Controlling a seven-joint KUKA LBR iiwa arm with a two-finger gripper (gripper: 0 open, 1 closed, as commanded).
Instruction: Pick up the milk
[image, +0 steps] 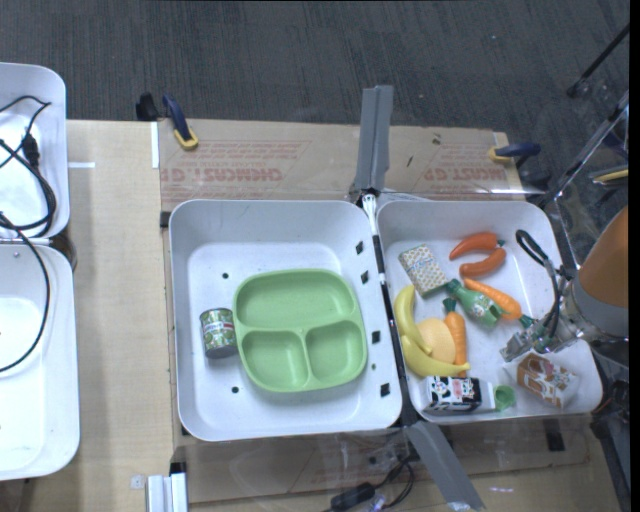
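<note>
The milk (452, 392) is a small carton with black and white cow patches. It lies on its side at the front edge of the right bin (455, 216), just below the banana (412, 338). My gripper (530, 343) hangs low over the right side of the same bin, above and to the right of the milk and apart from it. It sits just above a small orange and white box (546, 378). Nothing shows in its grasp.
The right bin also holds carrots (490, 294), orange peppers (478, 254), a green bottle (474, 304), a patterned packet (424, 268) and a small green piece (503, 397). The left bin (200, 400) holds a green divided plate (298, 330) and a green can (217, 332).
</note>
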